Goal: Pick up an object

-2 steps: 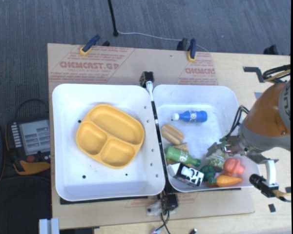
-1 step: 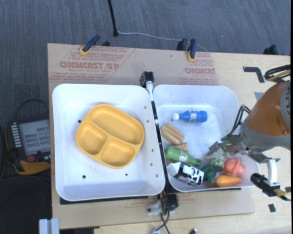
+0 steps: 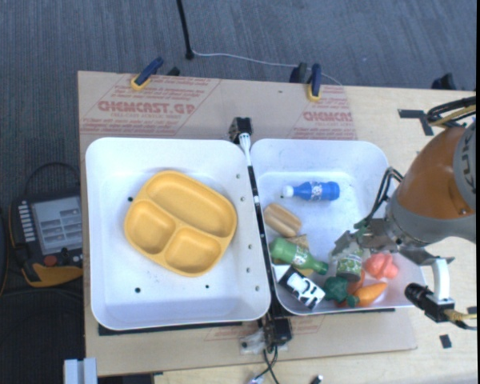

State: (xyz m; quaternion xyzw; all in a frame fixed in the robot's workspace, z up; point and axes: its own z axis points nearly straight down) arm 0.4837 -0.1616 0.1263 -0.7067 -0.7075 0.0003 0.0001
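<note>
The right white bin [image 3: 360, 154] holds a blue bottle [image 3: 314, 190], a hot dog toy [image 3: 282, 219], a green bottle [image 3: 298, 255], a black-and-white item [image 3: 302, 287], a carrot [image 3: 369, 294], a pink-orange toy [image 3: 381, 266] and small green pieces. My gripper [image 3: 354, 250] reaches down from the arm at the right, low over the pile at the bin's front right, beside the pink-orange toy. A small greenish item lies right under it; whether it is gripped is unclear.
The left white bin [image 3: 112, 294] carries a yellow three-compartment tray [image 3: 181, 221]. Clamps [image 3: 313, 81] hold the cardboard base at the back. A control pendant [image 3: 52, 226] lies off the bench to the left.
</note>
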